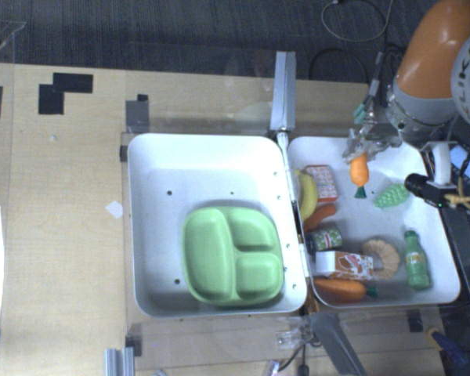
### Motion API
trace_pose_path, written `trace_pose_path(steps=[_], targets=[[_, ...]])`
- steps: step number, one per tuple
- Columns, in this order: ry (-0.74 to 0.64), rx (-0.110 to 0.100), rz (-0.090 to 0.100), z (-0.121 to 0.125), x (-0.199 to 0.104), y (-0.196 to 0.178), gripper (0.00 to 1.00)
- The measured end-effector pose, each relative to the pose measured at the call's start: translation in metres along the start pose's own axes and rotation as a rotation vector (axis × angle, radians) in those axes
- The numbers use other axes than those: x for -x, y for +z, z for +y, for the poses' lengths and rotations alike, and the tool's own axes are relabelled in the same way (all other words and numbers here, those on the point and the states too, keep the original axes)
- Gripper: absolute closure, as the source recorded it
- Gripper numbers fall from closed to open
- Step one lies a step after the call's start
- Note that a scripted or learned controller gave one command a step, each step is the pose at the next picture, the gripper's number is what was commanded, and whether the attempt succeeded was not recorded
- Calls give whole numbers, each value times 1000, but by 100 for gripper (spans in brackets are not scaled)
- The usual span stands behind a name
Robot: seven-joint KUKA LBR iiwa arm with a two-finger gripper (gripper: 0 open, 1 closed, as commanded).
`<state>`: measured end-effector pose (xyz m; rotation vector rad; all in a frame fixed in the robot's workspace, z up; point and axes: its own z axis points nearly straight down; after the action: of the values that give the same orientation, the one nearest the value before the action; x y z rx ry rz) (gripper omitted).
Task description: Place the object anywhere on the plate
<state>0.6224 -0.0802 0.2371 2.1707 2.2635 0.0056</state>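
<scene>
Item one: my claw (366, 141), hanging over the far end of the right bin (446, 284), fingers clamped on the top of a small carrot (359, 171); the carrot dangles upright beneath them, orange body with a green tip pointing down, and whether it touches the bin floor I cannot tell. Item two: the plate (233, 252), light green with three compartments, lying in the left bin (153, 210), toward its near side, well apart from the carrot. Item three, other goods in the right bin, placed relative to the carrot: a banana (306, 195) and a small red-and-white box (323, 182) to its left against the divider side; a bumpy green piece (391, 197) just to its right; nearer the camera, a reddish item under the banana, a green can (327, 238), a printed carton (352, 265), a round cracker (381, 257), a green bottle (416, 261), and a larger orange carrot-like piece (341, 289) at the near wall.
</scene>
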Motion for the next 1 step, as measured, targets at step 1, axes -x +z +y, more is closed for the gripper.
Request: trace_pose_path(steps=[1], targets=[[162, 0, 1, -17, -24, -79, 100]])
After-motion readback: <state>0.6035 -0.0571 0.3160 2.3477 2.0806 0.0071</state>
